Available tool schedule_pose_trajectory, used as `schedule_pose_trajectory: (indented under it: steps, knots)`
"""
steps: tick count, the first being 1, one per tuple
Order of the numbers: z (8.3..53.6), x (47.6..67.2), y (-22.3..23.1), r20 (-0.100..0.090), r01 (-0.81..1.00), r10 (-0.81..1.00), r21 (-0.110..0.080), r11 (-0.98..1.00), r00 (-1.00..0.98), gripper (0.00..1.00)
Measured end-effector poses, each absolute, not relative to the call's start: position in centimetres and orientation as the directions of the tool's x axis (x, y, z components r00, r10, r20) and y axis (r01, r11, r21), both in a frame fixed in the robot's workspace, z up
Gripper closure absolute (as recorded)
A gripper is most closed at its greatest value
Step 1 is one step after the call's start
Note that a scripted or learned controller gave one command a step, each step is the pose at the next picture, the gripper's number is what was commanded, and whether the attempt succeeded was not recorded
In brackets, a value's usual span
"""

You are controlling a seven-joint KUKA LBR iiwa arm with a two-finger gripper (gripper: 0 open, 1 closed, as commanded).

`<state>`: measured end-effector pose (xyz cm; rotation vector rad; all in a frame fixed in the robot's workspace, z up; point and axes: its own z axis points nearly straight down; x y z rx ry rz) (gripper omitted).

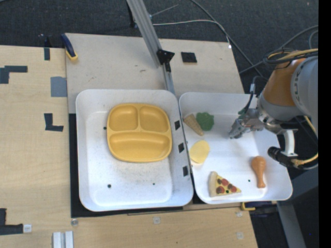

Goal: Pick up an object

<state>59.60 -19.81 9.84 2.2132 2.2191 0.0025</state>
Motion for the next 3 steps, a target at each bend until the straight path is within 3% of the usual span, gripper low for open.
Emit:
schedule_pose_trajectory:
  steps: [2, 3]
  knots:
    - [22.5, 60.0, -19.8, -0.002, 1.000, 1.000, 0.006, 0.002, -0.002, 1.00]
    - [24.0, 60.1, -19.7, -0.001, 1.000, 1.000, 0.002, 0.002, -0.002, 1.00]
